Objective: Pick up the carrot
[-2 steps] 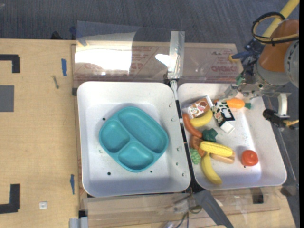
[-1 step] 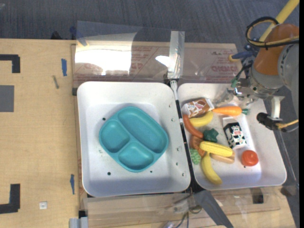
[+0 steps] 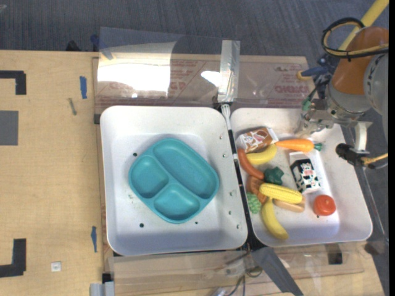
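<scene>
Just below and left of the pincer [image 3: 315, 123], whose opening I could not tell, the carrot [image 3: 296, 144] lay unheld in the right bin [image 3: 352, 224], so the approach step seemed underway, calling next for a short descent onto it.

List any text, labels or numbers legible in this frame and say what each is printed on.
Nothing can be read for certain.
Clear panel behind the bins: faint reddish print, too blurred to read.
Snack packet in the right bin: a red and white label, too small to read.
Small black and white carton in the right bin: dark markings, no readable letters.
Small tag on the wooden bench: too small to read.
</scene>
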`<state>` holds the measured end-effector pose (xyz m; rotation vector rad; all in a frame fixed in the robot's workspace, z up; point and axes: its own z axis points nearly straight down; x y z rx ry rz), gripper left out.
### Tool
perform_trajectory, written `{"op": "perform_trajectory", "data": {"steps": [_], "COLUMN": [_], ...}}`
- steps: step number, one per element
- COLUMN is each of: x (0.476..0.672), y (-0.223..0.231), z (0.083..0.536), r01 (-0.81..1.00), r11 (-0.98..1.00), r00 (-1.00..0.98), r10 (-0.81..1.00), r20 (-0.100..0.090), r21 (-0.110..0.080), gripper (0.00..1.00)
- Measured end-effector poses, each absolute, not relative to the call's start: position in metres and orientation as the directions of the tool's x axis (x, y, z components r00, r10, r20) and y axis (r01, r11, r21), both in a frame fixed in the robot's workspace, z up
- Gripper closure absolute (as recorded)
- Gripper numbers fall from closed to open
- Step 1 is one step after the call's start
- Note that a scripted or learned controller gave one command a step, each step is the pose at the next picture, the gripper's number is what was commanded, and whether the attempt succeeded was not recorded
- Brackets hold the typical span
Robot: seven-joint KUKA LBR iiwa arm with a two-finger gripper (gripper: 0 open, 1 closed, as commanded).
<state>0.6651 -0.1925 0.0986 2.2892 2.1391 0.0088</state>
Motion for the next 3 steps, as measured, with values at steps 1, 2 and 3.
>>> {"op": "perform_trajectory", "data": {"steps": [1,2,3], "x": [0.54,0.506,0.483], "y": [-0.139,-0.159,-0.144], "z": [0.088,0.088,0.088], "r01": [0.96,0.912,0.962], "r11": [0.281,0.41,0.273], "r00": [-0.281,-0.41,-0.273], "r10": [0.96,0.912,0.962], "r20": [0.0,-0.004,-0.004], "r21": [0.004,0.006,0.01], "gripper": [1.0,1.0,1.0]}}
